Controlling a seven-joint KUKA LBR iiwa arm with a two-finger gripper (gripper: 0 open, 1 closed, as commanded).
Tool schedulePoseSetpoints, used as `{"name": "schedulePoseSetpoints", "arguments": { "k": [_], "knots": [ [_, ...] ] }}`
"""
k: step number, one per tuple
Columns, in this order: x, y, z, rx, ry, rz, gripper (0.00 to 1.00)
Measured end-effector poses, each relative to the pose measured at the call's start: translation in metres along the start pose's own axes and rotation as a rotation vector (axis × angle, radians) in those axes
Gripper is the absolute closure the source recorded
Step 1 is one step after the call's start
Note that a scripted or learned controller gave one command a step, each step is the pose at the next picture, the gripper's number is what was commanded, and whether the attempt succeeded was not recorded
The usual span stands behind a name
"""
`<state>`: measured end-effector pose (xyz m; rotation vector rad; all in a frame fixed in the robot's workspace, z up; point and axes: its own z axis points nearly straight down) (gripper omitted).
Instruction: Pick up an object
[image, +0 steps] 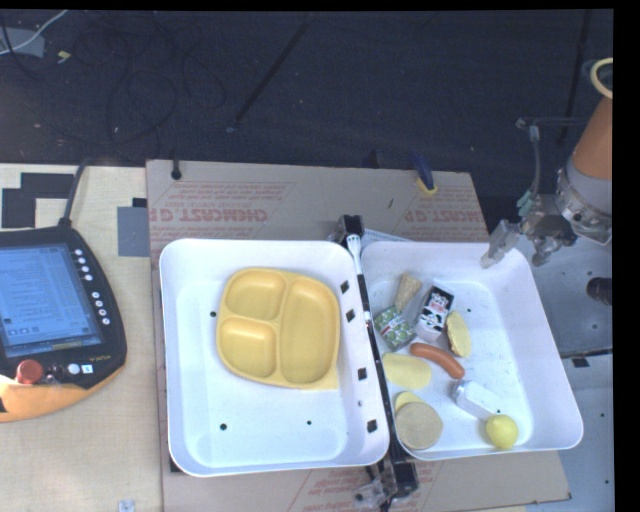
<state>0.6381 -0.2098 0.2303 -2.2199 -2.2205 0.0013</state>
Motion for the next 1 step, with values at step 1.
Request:
{"name": "schedulePoseSetpoints", "arguments": {
  "k": [1],
  "knots": [
    [0.0589, -0.0562, 0.0479, 0.008, 0.004, -0.003, 0.0]
  ]
}}
